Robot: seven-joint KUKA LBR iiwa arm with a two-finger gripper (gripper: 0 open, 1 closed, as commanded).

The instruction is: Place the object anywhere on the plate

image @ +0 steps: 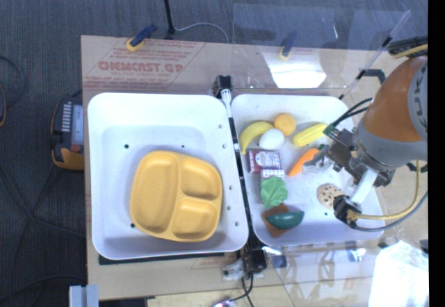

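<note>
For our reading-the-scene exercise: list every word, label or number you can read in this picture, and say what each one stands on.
"CHEMCAST GP", in red letters on the brown protective sheet behind the left bin; the smaller red line under it is too blurred to read.
The dark red carton in the right bin bears a pale label, too small to read.
The yellow plate carries no text.

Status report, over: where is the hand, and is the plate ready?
Hand over right white bin, beside orange carrot. Yellow three-compartment plate in left bin.
</note>
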